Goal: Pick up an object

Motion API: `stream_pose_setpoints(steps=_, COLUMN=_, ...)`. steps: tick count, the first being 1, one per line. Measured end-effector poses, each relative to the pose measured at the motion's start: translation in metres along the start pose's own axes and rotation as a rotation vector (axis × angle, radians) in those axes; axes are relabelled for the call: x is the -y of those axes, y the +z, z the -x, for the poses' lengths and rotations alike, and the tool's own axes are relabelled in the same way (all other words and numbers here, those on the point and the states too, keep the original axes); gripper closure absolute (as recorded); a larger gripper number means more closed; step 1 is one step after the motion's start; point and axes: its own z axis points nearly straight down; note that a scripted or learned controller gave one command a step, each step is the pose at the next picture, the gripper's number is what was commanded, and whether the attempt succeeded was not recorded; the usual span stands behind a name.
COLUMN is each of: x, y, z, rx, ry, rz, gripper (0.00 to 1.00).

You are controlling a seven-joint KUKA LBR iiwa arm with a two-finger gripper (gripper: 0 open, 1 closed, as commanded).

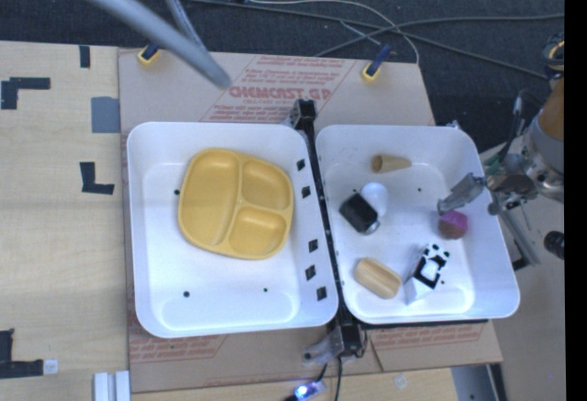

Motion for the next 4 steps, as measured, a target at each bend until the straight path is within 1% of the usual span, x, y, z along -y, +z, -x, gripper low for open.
stream_pose_setpoints(steps=1, x=-0.003, y=-0.007, z=0.0, rx=0.003, ry=-0.004, rz=0.012, gripper=0.0)
stream_pose_setpoints(steps=2, x=-0.004, y=0.057, z=-0.004, rx=0.002, ry=-0.004, rz=0.007, gripper=0.0)
stream_pose_setpoints(steps=3, x=-0.014, y=0.102, z=-0.007, rx=0.006, ry=-0.005, rz=0.015, gripper=0.0)
stream_pose_setpoints(steps=4, x=-0.019, y=0.109, z=-0.006, rx=0.007, ry=-0.006, rz=0.029, gripper=0.0)
